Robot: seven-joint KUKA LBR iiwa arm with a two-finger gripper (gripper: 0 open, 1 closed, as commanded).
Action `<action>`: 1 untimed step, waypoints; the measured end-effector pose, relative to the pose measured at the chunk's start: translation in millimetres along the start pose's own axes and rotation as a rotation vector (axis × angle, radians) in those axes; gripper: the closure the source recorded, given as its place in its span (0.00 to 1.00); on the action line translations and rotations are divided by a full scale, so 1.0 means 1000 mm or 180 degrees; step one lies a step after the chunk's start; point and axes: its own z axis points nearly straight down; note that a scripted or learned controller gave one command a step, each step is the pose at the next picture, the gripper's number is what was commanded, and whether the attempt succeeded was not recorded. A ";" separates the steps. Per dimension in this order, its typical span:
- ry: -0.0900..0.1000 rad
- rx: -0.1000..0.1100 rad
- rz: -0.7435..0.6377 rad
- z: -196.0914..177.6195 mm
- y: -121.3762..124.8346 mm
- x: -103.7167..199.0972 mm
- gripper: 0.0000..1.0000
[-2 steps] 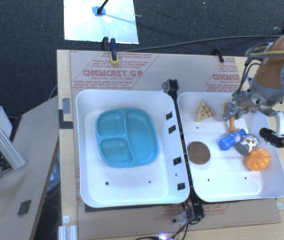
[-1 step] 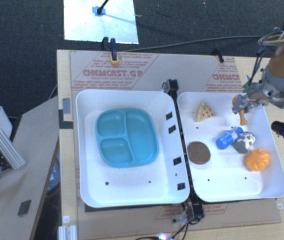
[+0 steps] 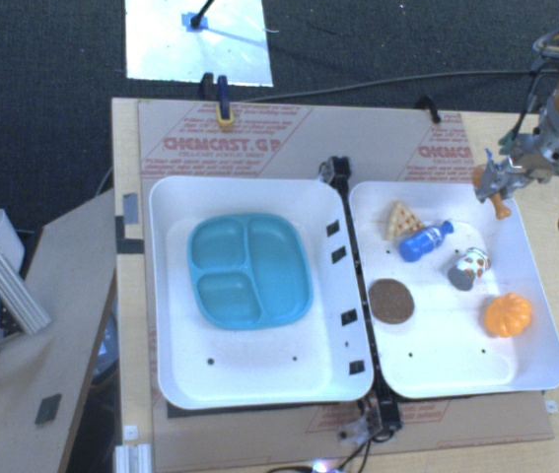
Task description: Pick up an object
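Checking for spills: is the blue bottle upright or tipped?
Tipped: the blue bottle lies on its side in the right bin.

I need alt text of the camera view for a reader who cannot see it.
The gripper hovers over the right bin's far edge, above a pizza slice toy, blue bottle, brown disc and orange pumpkin. The left bin holds a blue divided plate.

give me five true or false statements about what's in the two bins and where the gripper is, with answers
1. The blue divided plate lies in the left bin. True.
2. The orange pumpkin lies in the left bin. False: it is in the right bin.
3. The blue bottle lies beside the pizza slice. True.
4. The gripper is over the blue plate. False: it is at the right bin's far right corner.
5. The brown round cookie sits on the plate. False: it lies on the right bin's floor.
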 end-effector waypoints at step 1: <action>0.0004 0.0014 -0.0003 -0.002 0.001 0.000 1.00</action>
